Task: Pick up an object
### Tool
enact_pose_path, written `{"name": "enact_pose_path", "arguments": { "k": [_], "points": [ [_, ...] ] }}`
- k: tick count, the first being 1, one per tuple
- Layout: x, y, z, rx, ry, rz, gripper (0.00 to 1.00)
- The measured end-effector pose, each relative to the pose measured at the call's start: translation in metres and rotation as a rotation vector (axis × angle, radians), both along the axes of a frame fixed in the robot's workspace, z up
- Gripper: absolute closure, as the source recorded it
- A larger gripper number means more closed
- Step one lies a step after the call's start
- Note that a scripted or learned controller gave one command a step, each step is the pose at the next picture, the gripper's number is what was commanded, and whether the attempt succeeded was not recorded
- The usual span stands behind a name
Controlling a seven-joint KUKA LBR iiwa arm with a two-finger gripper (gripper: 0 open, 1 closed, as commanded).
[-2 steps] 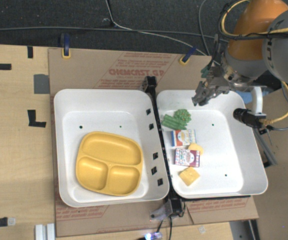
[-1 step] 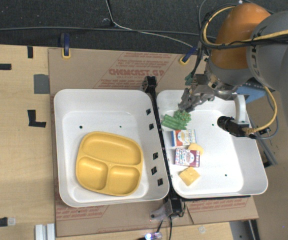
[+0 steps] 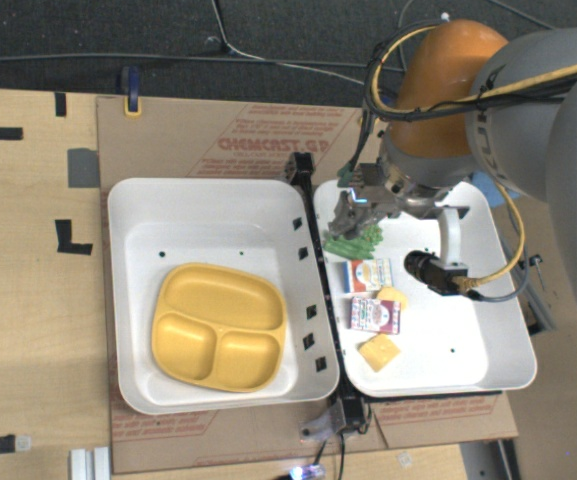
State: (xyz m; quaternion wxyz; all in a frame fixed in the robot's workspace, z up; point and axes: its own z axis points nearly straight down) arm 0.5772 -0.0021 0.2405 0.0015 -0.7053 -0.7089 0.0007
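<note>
- The left bin (image 3: 133, 203) is bare white floor across its far half and down its left strip; there is room to come down there.
- A yellow divided plate (image 3: 218, 326) takes up that bin's near middle and lies close to the near wall.
- In the right bin (image 3: 488, 368), the near-right floor lies open.
- A green leafy toy (image 3: 353, 240), a small printed packet (image 3: 368, 273), a purple-and-white packet (image 3: 375, 314) and a yellow wedge (image 3: 378, 351) crowd the right bin's left wall, close together.
- The arm (image 3: 448, 78) overhangs the right bin's far part.
- The joined rims (image 3: 313, 258) carry black clips between the bins.
</note>
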Motion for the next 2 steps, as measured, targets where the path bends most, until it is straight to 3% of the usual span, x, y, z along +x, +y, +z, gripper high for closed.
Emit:
{"name": "enact_pose_path", "arguments": {
  "k": [1,2],
  "points": [
    [-0.019,0.051,0.004,0.0,0.0,0.002,1.0],
    [-0.041,0.102,-0.018,-0.001,0.002,0.0,1.0]
  ]
}}
